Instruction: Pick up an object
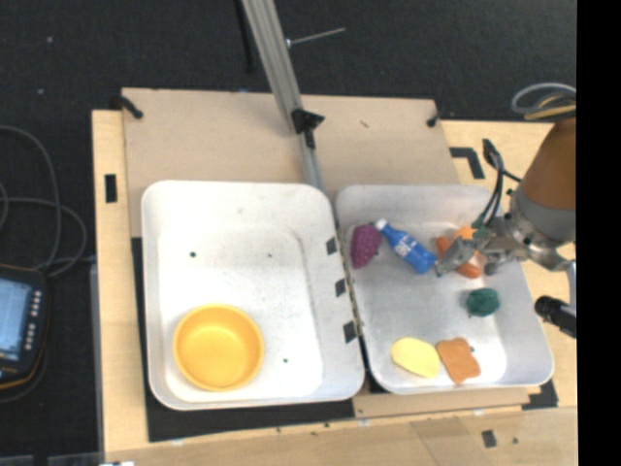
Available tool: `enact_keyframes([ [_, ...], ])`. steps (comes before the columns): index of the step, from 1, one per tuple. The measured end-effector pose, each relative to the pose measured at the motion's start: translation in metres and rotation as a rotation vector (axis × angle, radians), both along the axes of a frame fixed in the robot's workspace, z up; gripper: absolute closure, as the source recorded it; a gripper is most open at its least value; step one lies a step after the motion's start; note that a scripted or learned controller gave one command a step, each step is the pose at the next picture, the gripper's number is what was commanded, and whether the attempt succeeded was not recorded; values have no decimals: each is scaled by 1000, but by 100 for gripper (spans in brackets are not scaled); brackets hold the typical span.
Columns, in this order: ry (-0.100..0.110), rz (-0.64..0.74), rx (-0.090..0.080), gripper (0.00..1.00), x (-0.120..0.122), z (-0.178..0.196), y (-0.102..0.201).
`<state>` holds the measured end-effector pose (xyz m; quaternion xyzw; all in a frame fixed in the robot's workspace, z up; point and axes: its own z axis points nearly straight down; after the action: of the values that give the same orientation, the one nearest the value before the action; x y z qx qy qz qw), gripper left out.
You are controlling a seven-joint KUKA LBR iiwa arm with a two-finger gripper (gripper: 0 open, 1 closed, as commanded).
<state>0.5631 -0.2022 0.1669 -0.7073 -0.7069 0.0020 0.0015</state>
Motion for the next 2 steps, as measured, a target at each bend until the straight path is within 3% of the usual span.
enact_keyframes([
  [1, -1, 1, 0, 0, -9, -48, 3],
  [2, -3, -1, -1, 0, -9, -67, 2],
])
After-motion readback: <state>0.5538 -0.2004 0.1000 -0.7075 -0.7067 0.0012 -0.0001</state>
